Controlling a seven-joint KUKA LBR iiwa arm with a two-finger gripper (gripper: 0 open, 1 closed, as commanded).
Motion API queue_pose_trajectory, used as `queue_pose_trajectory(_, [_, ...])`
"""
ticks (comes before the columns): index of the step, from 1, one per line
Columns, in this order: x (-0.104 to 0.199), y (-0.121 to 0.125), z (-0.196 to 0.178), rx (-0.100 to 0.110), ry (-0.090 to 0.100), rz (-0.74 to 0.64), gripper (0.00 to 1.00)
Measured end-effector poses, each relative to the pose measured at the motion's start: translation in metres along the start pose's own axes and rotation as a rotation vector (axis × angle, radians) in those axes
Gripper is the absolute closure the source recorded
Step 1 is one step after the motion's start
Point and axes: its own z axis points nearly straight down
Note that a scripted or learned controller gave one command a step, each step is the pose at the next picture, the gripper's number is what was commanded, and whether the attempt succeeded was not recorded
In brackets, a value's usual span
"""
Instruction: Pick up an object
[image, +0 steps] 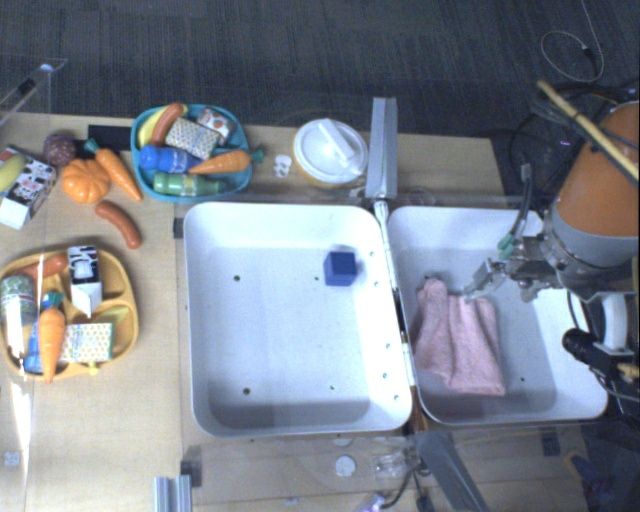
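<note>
Overhead, the end effector (487, 277) hovers above a pink cloth (458, 340) in the right bin (560, 390), its opening indiscernible.

the grey arm (600, 215) reaches in from the right side of the view, its bulky orange band (605, 165) sitting high above the wrist and hiding much of the upper links. below the band a grey wrist section narrows toward the left into the tool. the gripper (480, 284) points leftward and downward at a slant, its thin metal fingers (476, 287) stretched out ahead of the wrist, low over the bench. the tips are small and partly blurred, so their spacing cannot be read. dark cables loop along the arm's right side, near its base.
</note>
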Motion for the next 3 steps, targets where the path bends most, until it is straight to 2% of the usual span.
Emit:
queue_pose_trajectory(1, [-0.026, 0.017, 0.102, 0.003, 0.0, -0.011, 0.0])
queue_pose_trajectory(2, [-0.008, 0.039, 0.141, -0.017, -0.004, -0.063, 0.0])
queue_pose_trajectory(3, [-0.042, 0.056, 0.141, -0.019, -0.005, -0.15, 0.0])
